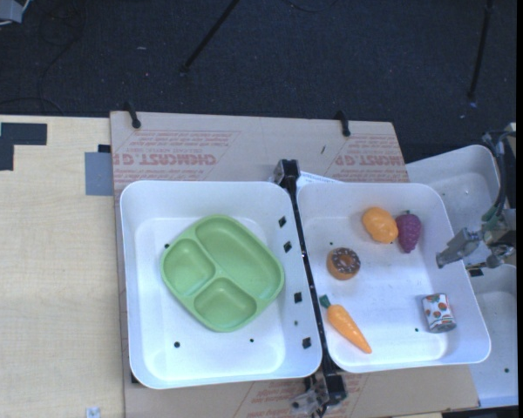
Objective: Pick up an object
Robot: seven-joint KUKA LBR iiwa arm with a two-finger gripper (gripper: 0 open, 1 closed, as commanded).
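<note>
Gripper [467,249] at 3 o'clock rim of right bin [392,366], jaw state unclear; approach can [438,312] at 5 o'clock vertically, centre before closing

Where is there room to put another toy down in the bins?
In the right bin, the floor between the donut, carrot and can is bare. The orange and grapes crowd the top. In the left bin, the green plate fills the middle, leaving a bare strip along the bottom and left walls.
</note>
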